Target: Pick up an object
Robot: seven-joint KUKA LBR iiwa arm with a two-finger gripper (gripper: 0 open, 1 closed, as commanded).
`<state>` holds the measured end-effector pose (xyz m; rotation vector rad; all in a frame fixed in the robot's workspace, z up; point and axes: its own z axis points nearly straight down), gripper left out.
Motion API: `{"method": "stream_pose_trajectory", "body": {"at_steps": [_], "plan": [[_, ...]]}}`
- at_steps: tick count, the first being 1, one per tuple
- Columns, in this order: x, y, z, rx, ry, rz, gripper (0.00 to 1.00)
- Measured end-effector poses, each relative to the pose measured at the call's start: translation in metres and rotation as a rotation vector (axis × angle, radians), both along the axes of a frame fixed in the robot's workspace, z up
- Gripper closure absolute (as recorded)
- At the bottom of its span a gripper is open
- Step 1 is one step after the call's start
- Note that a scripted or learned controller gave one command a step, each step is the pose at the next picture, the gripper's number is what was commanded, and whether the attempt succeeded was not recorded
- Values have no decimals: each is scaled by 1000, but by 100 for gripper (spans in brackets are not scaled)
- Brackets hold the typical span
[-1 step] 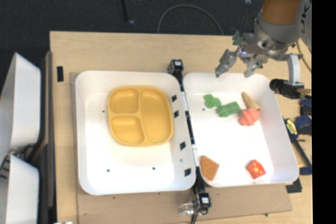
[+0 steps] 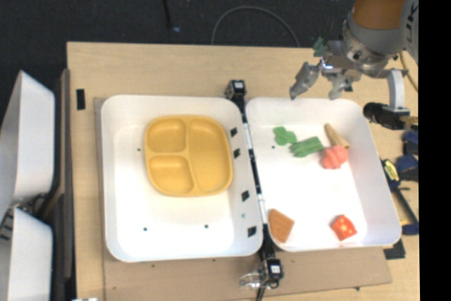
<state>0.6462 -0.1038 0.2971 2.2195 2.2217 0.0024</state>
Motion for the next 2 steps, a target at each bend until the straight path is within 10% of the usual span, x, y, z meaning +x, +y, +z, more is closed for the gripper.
{"method": "stream_pose_trajectory", "body": {"at_steps": [2], "plan": [[6, 3, -114, -2, 3, 0, 0]]}}
